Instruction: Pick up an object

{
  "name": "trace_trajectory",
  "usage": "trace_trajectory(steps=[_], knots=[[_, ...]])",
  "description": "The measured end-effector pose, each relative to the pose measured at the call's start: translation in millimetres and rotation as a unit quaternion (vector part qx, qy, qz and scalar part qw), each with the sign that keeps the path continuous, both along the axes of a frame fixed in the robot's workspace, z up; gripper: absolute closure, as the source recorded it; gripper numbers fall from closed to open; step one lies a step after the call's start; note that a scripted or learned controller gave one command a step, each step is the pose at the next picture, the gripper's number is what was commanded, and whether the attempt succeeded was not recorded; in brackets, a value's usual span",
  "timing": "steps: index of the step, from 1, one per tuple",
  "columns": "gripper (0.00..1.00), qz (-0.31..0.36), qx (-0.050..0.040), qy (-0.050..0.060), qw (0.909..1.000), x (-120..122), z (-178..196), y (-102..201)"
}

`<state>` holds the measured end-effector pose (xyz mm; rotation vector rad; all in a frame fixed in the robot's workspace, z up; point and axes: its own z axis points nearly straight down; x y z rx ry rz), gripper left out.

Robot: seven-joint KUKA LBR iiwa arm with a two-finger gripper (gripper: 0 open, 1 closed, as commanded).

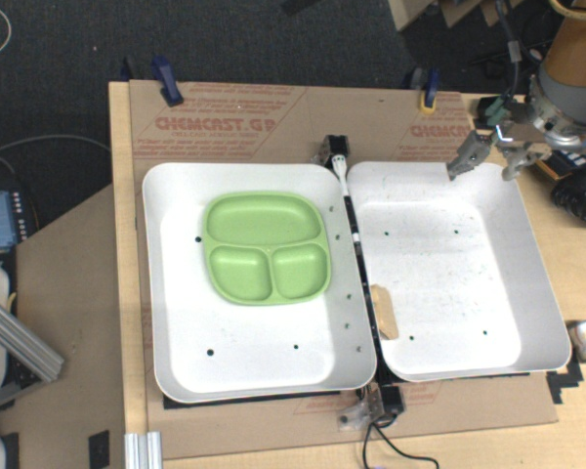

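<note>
Nearest the camera, at the bottom edge, a black cable (pixel 391 438) trails from a small connector where the two bins meet. Just above it sit two shallow white bins side by side on a brown cardboard sheet (pixel 273 110) covering the surface.

The left bin (pixel 176 340) holds the one clear candidate for pick-up: a pale green divided plate (pixel 267 247), lying flat in the bin's upper half, with one long compartment at the back and two smaller ones in front. The right bin (pixel 449 291) has only a small tan scrap (pixel 384 313) against its left wall.

My gripper (pixel 486 159) hangs over the far right corner of the right bin, well apart from the plate. My jaws stand spread, with nothing between them.

To do this step well, I judge I should travel left across the divider between the bins, centre over the plate's rim or one of its inner ridges, and descend straight; the flat, low plate offers little else to pinch.

Red print on the cardboard reads "CHEMCAST G P", repeated in part at the right; the smaller lines beneath are too fine to read.
</note>
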<state>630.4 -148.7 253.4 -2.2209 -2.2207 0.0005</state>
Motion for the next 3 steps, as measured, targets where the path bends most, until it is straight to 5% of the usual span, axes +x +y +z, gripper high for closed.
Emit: trace_trajectory(steps=[1, 2, 3], knots=[[0.0, 0.002, -0.0022, -0.012, 0.9999, -33, 191, 24], [0.0, -0.003, -0.003, -0.007, 1.0, -95, 278, -24], [0.0, 0.003, 0.0014, 0.003, 1.0, -153, 209, 45]])
